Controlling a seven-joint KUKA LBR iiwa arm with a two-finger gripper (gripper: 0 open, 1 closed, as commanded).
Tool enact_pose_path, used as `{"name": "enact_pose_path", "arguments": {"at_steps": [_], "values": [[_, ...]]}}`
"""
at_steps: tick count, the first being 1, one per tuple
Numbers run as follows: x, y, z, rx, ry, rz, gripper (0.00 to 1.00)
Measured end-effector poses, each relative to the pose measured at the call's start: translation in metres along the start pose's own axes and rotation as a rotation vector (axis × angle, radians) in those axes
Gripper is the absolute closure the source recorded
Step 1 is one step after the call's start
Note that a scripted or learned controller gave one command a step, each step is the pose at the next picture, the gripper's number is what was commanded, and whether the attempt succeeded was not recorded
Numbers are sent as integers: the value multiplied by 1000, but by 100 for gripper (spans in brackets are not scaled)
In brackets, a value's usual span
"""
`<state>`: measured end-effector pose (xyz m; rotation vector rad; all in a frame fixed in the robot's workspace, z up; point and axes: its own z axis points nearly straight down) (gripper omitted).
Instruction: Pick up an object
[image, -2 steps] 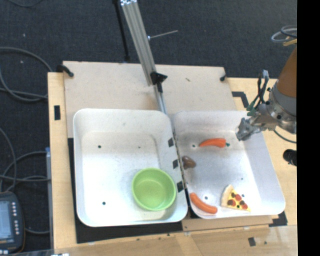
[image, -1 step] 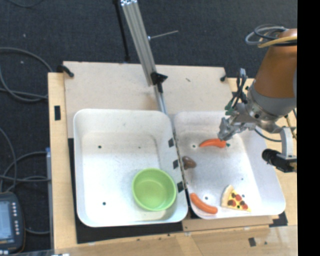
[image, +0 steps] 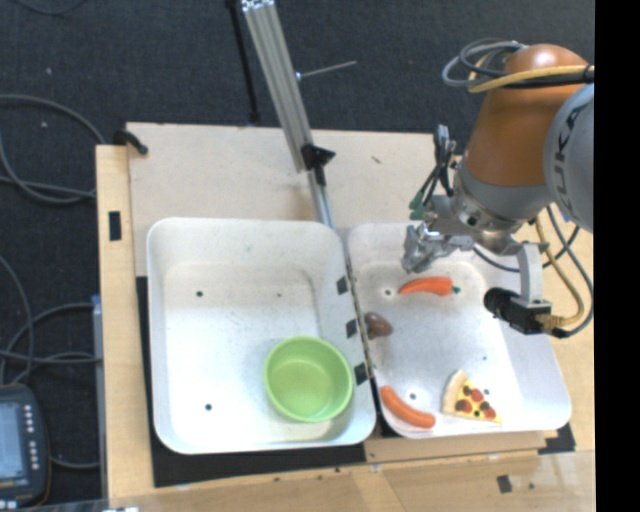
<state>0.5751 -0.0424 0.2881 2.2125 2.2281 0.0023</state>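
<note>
My gripper (image: 418, 256) hangs over the back of the right bin (image: 520, 370), just above and left of an orange carrot (image: 427, 287) lying there. Nothing shows between its fingers. A small brown lump (image: 377, 324) rests by the bin's left wall. A red-orange sausage (image: 407, 407) lies at the front left corner. Beside it sits a pizza slice (image: 470, 399) with red dots. A green bowl (image: 308, 377) stands in the front right of the left bin (image: 200, 300).
A slanted metal pole (image: 290, 110) rises from the bench behind the bins' shared wall. The arm's orange band and grey body (image: 520, 120) loom over the right bin's back right. A black fitting with cables (image: 520, 310) hangs at the right side.
</note>
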Motion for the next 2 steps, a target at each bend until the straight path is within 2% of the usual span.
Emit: {"name": "enact_pose_path", "arguments": {"at_steps": [1,2], "values": [[44,8,2,0,-1,1,100],[93,5,12,3,0,1,100]]}}
